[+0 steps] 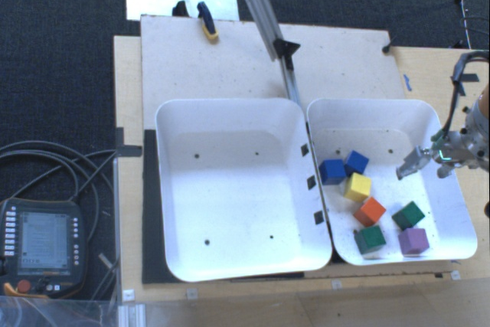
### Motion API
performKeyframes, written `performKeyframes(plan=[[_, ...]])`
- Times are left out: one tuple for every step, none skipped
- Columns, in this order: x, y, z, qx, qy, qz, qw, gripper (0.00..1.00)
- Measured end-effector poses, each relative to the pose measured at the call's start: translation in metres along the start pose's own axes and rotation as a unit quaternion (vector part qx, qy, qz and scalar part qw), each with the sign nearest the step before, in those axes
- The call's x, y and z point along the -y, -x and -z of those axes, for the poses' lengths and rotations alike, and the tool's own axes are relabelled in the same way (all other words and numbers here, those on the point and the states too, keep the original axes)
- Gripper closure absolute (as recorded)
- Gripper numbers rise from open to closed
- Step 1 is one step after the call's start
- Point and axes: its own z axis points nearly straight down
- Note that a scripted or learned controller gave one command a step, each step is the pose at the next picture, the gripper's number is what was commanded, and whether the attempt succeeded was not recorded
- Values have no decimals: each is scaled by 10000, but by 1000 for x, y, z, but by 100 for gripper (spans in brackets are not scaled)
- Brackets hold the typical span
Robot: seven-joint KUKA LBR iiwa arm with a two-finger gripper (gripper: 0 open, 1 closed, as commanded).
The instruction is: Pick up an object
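The arm (476, 135) was cut off by the right edge, so little beyond its wrist could be seen. The gripper (426, 161) sat small and blurred over the right bin (383, 112), and whether its fingers were apart or together could not be told. The teach pendant (40, 245) at lower left was too small for its screen to be read. Part of the right bin's far-right rim lay hidden behind the gripper and wrist
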Motion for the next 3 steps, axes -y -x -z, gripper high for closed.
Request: performKeyframes(plan=[[-1, 0, 2, 5, 19, -4, 10000, 0], [9, -1, -49, -1, -4, -11, 10000, 0], [12, 5, -109, -3, -13, -13, 10000, 0]])
